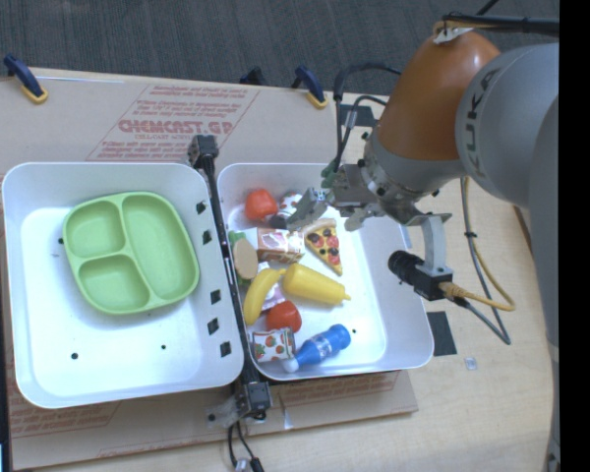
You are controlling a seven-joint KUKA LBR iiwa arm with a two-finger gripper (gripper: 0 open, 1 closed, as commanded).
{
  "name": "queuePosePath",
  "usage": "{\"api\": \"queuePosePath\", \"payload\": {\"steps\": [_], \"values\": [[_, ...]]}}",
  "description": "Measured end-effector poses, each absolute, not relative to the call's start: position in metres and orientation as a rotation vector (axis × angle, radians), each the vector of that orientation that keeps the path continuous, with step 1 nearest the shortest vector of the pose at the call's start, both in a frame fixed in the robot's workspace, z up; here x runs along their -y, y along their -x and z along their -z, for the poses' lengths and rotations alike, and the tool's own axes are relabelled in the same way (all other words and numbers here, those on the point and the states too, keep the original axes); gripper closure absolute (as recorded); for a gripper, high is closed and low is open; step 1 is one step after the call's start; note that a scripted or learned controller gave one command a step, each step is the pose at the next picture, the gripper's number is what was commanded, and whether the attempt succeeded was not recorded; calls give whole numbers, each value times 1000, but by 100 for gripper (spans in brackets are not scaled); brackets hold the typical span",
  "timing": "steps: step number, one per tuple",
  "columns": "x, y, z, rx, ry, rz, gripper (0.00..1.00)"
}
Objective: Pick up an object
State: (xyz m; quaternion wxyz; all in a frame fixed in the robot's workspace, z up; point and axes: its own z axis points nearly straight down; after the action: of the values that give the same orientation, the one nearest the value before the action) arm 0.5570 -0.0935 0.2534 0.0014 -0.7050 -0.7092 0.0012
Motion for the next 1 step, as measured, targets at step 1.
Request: {"api": "queuePosePath", "payload": {"steps": [1], "values": [[94,-557,-253,2226,2213,-4,0]]}}
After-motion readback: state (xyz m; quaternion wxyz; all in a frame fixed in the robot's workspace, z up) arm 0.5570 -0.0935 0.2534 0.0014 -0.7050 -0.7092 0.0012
